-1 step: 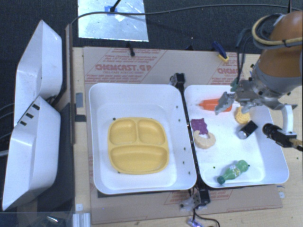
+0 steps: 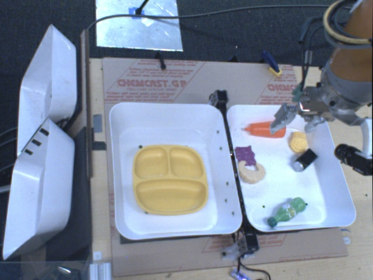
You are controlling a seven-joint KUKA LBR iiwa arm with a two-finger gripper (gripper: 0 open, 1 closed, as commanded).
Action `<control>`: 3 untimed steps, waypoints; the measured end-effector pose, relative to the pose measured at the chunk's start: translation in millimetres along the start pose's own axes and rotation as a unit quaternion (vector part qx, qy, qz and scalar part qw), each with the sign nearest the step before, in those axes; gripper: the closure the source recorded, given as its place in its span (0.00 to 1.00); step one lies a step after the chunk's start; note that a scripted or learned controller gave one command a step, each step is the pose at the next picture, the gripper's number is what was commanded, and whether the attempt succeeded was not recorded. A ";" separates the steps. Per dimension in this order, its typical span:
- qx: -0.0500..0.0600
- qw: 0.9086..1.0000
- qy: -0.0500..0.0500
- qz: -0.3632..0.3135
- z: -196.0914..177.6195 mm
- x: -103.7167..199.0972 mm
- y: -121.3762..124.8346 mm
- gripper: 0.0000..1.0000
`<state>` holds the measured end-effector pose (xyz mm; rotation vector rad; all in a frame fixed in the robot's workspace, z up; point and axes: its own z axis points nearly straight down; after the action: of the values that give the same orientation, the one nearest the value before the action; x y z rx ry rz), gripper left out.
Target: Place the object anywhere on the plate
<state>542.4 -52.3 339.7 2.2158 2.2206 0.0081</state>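
Bench-wise, plate (image 2: pixel 170 178) sits bare in my left bin (image 2: pixel 122 156). Gripper (image 2: pixel 284 119) hovers over the carrot (image 2: pixel 263 129) at 12 o'clock in the right bin (image 2: pixel 332 185); can't tell its grip. Nothing's placed yet.

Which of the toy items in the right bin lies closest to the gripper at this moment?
The orange carrot, at the bin's far edge. The gripper is right over its right end, while the yellow corn, purple piece and green bottle lie farther off.

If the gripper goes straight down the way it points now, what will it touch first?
Most likely the carrot: the gripper hangs over its right end, pointing down into the right bin. Its height above the carrot is unclear from this single view.
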 end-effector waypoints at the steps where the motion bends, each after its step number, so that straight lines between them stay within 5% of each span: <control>1: 0.002 1.000 0.000 0.000 -7.7 -0.7 -0.2 1.00; 2: 0.004 1.000 0.000 0.001 25.5 -0.5 -25.6 1.00; 3: 0.004 1.000 0.000 0.000 42.2 11.9 -11.7 1.00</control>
<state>531.0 -40.4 297.4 2.2203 2.2232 -0.0005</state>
